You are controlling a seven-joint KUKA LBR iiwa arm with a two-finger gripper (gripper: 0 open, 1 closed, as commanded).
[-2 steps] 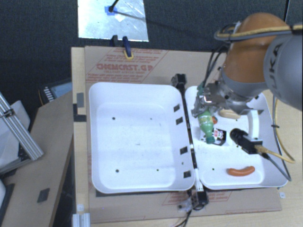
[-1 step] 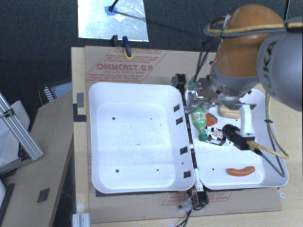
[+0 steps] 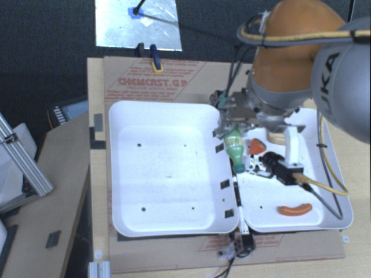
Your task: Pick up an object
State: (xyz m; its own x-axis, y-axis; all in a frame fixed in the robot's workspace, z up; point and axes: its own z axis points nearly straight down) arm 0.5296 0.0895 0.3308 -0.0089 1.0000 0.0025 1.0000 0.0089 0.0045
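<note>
Dark flooring surrounds the desk (image 3: 66,155), where two white bins sit side by side on a cardboard sheet (image 3: 156,80). The left bin (image 3: 162,167) shows only bare white floor. The right bin (image 3: 261,210) holds a green bottle (image 3: 235,149), a small red piece (image 3: 257,147) and an orange sausage (image 3: 294,209). The pincer (image 3: 229,123) hangs directly over the bottle's upper end, at the wall between the bins. The bottle's long axis runs along that wall, toward the view's bottom. Whether the pincer is spread or pressed together cannot be told.
</note>
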